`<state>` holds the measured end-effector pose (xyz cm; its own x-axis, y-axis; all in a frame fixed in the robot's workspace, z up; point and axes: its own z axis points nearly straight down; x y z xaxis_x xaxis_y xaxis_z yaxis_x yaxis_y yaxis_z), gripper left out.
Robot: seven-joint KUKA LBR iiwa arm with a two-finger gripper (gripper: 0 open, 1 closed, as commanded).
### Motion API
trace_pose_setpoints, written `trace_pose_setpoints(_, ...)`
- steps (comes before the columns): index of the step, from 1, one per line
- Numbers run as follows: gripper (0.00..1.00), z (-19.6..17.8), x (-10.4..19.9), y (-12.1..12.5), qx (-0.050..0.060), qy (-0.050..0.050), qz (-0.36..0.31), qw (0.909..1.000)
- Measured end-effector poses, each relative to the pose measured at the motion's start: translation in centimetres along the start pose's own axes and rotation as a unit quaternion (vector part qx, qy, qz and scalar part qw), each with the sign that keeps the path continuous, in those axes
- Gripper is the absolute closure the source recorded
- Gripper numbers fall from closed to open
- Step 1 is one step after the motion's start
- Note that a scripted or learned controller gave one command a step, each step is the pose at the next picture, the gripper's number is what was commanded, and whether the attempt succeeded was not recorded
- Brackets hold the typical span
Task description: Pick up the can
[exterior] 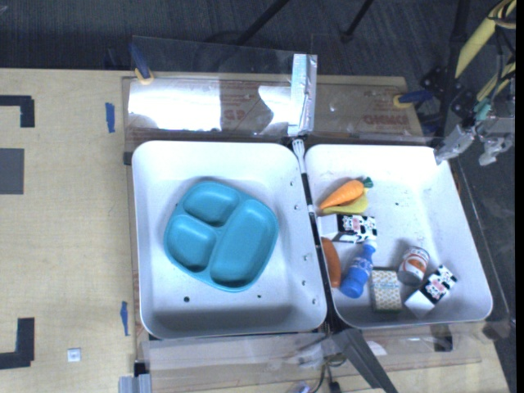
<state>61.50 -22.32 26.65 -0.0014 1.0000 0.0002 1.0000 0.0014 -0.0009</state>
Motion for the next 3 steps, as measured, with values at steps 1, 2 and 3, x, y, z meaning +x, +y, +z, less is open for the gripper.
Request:
trace_pose_setpoints(1, 0.0, -16.9, 2.4, -1.3, -0.002, -0.001, -0.031, 0.9995)
trace_pose_setpoints(2, 0.0, -16.9, 11.2, -4.8, 0.0, 0.0, -0.054, 0.9986)
trace_pose_setpoints(3, 0.0, -16.9, 15.2, -1.3, -0.003, -0.001, -0.008, 1.0)
